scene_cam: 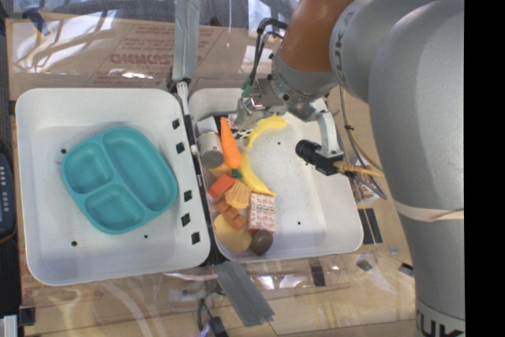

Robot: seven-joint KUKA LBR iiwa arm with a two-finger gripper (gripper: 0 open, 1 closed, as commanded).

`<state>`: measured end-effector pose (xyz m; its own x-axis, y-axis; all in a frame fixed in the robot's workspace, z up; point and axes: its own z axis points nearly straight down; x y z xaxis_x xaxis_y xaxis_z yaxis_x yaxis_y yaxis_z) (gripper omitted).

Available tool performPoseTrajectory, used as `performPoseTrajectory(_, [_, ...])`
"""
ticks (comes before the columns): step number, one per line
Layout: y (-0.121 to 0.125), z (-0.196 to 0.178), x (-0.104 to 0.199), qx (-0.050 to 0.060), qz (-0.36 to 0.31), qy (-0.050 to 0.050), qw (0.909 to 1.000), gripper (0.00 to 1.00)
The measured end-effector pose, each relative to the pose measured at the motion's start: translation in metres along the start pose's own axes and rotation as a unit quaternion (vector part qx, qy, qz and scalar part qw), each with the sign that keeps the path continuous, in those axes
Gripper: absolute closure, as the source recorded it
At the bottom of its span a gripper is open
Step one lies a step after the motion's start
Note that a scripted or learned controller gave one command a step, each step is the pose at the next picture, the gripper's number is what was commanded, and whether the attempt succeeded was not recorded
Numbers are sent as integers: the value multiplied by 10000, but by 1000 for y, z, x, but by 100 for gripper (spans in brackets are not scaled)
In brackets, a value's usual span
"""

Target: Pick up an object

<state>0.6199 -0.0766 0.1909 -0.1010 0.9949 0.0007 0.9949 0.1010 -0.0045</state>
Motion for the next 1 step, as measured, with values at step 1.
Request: performPoseTrajectory(1, [0,0,0,-4,1,-1,10000,0])
